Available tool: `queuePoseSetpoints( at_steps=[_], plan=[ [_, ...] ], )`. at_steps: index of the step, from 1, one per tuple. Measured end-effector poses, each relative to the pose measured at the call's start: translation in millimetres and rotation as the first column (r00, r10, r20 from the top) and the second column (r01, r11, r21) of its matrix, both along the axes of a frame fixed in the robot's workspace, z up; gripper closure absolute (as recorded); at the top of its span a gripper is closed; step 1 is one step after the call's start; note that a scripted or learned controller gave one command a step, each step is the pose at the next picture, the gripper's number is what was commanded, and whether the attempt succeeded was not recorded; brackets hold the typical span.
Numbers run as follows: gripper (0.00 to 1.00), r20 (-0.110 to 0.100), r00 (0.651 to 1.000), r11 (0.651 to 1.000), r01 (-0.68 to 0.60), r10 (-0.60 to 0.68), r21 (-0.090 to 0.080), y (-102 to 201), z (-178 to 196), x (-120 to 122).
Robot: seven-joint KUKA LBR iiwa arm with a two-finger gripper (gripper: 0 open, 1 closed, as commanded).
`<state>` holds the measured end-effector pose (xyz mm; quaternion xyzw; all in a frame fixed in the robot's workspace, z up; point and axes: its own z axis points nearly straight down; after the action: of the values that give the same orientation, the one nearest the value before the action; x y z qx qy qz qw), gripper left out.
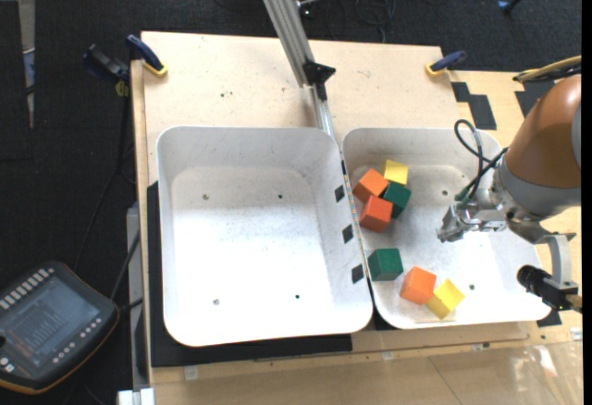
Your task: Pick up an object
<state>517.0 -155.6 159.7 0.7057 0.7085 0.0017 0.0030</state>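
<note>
Gripper (pixel 453 229) hangs over right bin (pixel 481 306), finger state unreadable, clear of coloured blocks (pixel 384 195). Both bins sit on pale speckled board (pixel 240 79); dark floor, cables around

Bright, even overhead light washes the two white bins (pixel 250 320) nearly featureless, shadows stay faint and soft, focus is slightly soft throughout, with mild compression grain.
</note>
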Motion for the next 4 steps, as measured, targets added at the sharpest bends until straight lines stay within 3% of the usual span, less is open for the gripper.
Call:
queuePoseSetpoints(
  at_steps=[1, 2, 4],
  plan=[
    [1.0, 0.001, 1.0, 1.0, 0.0, 0.0, -0.001, 1, 64, 1],
    [1.0, -0.005, 1.0, 1.0, 0.001, -0.001, 0.001, 1, 70, 1],
    [1.0, -0.008, 1.0, 1.0, -0.004, 0.004, 0.004, 117, 63, 21]
  ],
)
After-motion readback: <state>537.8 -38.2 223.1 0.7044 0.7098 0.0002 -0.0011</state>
